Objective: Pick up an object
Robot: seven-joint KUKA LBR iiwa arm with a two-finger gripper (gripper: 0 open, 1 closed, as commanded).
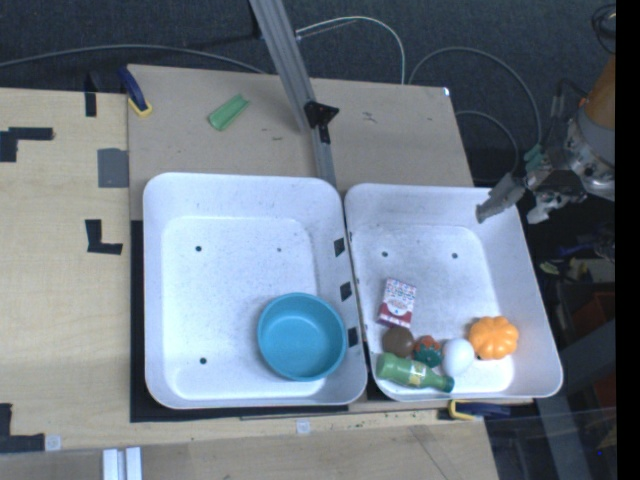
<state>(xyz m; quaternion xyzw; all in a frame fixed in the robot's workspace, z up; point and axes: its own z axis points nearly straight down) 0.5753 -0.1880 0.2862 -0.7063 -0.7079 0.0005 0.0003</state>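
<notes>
Both white bins (160, 268): plastic, matt-ish, faintly speckled w/ grey. Blue bowl (301, 336): smooth plastic, slight sheen on rim. Orange pumpkin toy (493, 336): glossy plastic, ribbed. White egg (458, 354): smooth, semi-gloss. Green bottle (413, 372): shiny plastic. Small red/white carton (398, 302): printed card or paper, matt. Table (60, 258): pale wood-look board, matt, w/ black tape marks. Brown panel (390, 133) behind bins: dull, cardboard-like. Slanted pole (282, 43): grey metal, brushed look. Floor (130, 8): dark carpet, rough texture.
</notes>
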